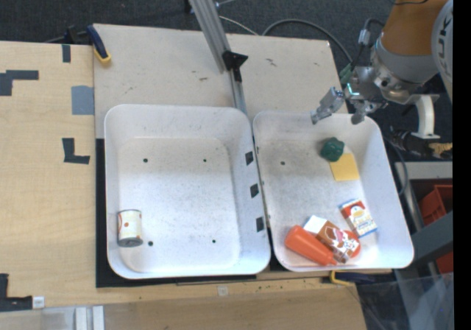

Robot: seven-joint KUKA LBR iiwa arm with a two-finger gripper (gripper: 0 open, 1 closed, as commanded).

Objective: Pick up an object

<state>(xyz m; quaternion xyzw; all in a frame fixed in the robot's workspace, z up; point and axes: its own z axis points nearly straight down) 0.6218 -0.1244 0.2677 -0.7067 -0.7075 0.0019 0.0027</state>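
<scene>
Up at the right bin's [390, 174] far edge, the hand [340, 107] hangs open and apparently empty, just above a green lump [333, 149] beside a yellow card [344, 168].

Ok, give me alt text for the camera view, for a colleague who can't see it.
The open gripper hovers over the right bin's far edge, holding nothing. That bin holds a green block, yellow sponge, orange bottle and small cartons; the left bin holds a small can.
</scene>
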